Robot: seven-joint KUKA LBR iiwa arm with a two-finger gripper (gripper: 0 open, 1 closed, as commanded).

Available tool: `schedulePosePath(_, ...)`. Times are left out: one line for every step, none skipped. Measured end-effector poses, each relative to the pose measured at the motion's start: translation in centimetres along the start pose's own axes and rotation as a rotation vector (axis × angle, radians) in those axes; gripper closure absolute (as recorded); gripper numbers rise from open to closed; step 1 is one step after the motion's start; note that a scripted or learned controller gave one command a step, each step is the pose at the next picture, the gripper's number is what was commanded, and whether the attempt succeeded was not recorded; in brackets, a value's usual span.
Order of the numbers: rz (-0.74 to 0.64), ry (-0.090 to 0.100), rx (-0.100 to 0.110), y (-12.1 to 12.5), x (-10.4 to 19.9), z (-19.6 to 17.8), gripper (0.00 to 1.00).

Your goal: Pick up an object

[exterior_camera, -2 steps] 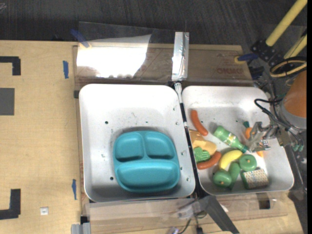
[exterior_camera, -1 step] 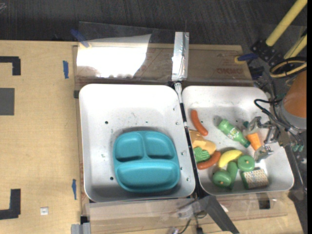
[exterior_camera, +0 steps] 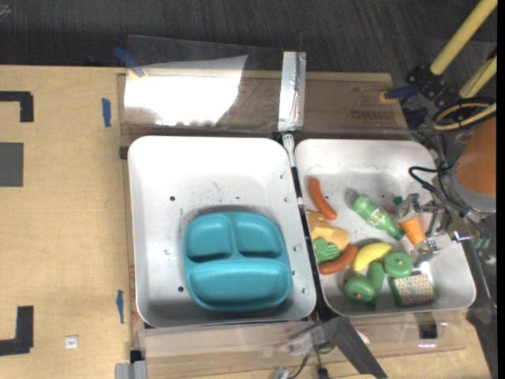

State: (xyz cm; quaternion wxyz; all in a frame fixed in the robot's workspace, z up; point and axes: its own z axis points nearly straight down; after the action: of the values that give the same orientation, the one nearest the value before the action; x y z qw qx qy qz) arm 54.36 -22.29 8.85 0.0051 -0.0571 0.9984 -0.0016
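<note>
The gripper (exterior_camera: 422,229) hangs low over the right bin (exterior_camera: 347,160), close to its right wall, so little room lies on that side; whether it is clenched or released cannot be told. Just left of it lie an orange carrot (exterior_camera: 412,230) and a green bottle (exterior_camera: 375,215). Below it crowd a yellow banana (exterior_camera: 371,254), a green pepper (exterior_camera: 361,287) and a mesh-patterned block (exterior_camera: 413,289). Far left, the left bin (exterior_camera: 158,172) holds a teal divided tray (exterior_camera: 235,260). The arm (exterior_camera: 477,168) enters from the right edge.
</note>
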Motion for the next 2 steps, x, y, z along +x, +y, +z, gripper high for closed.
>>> schedulePosePath(-0.001, -0.015, 0.005, -0.01, -0.48, -1.36, 1.0)
schedulePosePath(-0.001, -0.013, 0.005, 0.01, -0.44, -1.28, 0.0)
